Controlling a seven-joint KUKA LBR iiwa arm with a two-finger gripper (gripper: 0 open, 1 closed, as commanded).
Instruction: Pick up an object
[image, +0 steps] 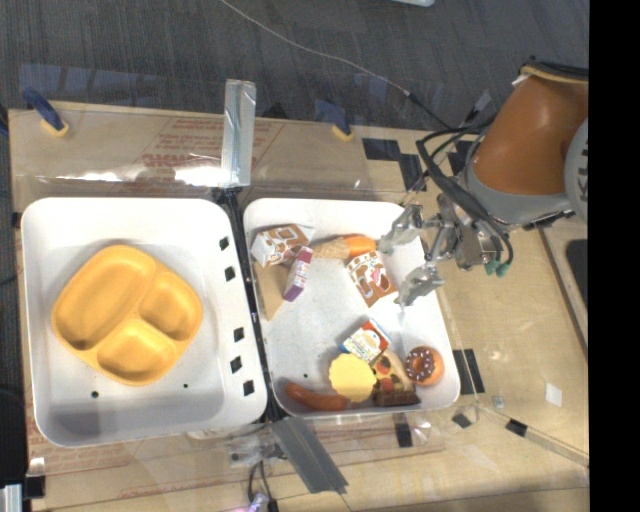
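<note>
Fingers (412, 262) spread, over right bin's (447, 345) right edge. Bare white floor directly left and below-left of them, running toward bin centre: open passage. Brown-white packet (369, 277) just left of the lower finger, nearest obstacle. Beyond it, purple wrapper (297, 275) and carton (280, 243). Below: yellow disc (351, 378), doughnut (424, 365), sausage (316, 397) crowd the bottom wall. Left bin: yellow tray (127, 313) fills the middle.

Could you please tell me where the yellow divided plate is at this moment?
The yellow divided plate lies alone in the left bin, toward that bin's left half, across the divider from the right bin that holds the food items.
</note>
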